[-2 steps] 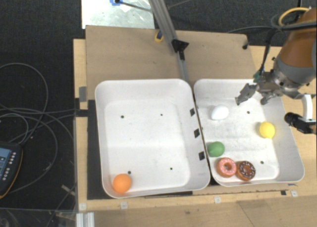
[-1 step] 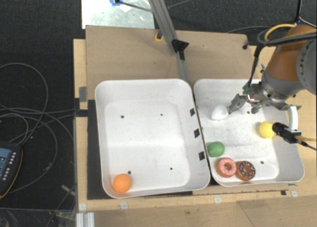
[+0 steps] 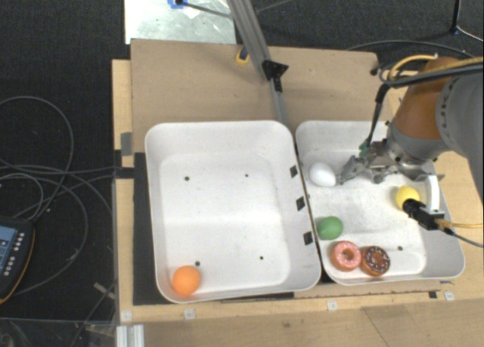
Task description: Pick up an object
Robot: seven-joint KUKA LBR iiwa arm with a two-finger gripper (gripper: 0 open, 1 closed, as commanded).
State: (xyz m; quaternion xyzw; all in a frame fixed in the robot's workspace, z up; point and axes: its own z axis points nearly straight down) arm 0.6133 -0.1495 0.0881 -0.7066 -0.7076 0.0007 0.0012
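We see the claw [image 3: 361, 172] hanging spread open and holding nothing, just right of the white egg [image 3: 323, 175]. Below the egg lie a green ball [image 3: 329, 227], then two doughnuts [image 3: 360, 258]; a yellow ball [image 3: 406, 196] sits further right.

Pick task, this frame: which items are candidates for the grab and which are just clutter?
Candidates:
- white egg-shaped ball, right bin, nearest the pincer
- yellow round ball
- green round ball
- pink frosted doughnut
- brown frosted doughnut
- orange round ball, left bin

Clutter:
- grey tripod pole
- black cables on the floor
- handheld pendant
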